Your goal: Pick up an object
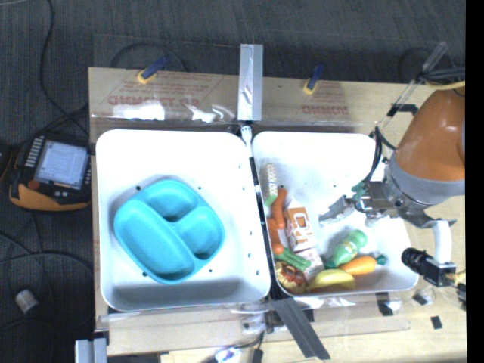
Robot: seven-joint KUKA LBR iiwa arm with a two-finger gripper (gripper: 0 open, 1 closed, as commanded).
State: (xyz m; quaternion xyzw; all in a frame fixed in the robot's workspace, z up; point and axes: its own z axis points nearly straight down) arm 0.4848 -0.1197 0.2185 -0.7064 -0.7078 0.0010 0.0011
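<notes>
My gripper (333, 210) hangs over the right bin (318, 153), reaching in from the right, open, with nothing between its fingers. It sits just above and to the right of a pile of toy foods along the bin's left and front sides. In the pile are an orange-and-white box (299, 229), a carrot (280, 206), a green bottle (347, 247), an orange piece (361, 265) and a yellow banana (331, 279). The green bottle lies just below the gripper.
The left bin (121, 153) holds a blue divided plate (168, 229). The arm's grey body with its orange band (431, 146) covers the right bin's right edge. A handheld device (54, 169) lies off the bench at the left. Clamps and cables sit around the bench.
</notes>
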